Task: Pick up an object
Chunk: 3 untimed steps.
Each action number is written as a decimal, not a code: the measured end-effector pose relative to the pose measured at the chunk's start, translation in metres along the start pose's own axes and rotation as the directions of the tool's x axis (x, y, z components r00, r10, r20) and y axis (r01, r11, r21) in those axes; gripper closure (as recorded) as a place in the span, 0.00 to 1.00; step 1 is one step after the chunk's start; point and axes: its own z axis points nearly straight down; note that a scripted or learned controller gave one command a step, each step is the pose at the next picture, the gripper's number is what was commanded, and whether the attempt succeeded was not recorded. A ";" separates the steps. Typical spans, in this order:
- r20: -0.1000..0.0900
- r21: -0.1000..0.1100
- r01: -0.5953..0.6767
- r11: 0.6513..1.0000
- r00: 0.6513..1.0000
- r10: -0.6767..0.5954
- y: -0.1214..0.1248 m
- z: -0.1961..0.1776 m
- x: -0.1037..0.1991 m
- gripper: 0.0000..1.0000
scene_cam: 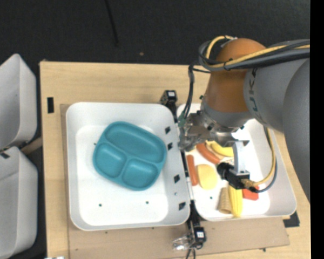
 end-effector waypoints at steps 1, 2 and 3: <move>-0.001 -0.002 -0.002 1.000 1.000 0.002 0.008 -0.013 -0.010 1.00; 0.000 0.000 -0.004 1.000 1.000 0.004 -0.007 -0.003 -0.006 1.00; -0.001 -0.003 0.000 1.000 1.000 0.000 -0.007 -0.008 0.001 1.00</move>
